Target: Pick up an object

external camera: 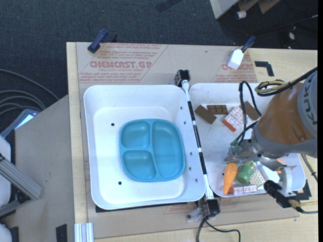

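Note:
The right bin (214, 144) holds an orange carrot (230, 177) and a green toy vegetable (246, 174) near its front, lying on a flat printed packet (251, 188). Further back lie a chocolate bar (218, 109), a brown wedge (205, 115) and a red and white packet (233, 118). My gripper (241, 154) is low in this bin, just behind the carrot and the green vegetable. The orange and grey wrist hides most of it, and nothing is seen held.
The left bin (92, 135) carries a blue divided plate (152, 149). A black divider rail (194, 135) runs between the bins. The arm body (290, 120) covers the right bin's right half. Cables lie on the floor at the far left.

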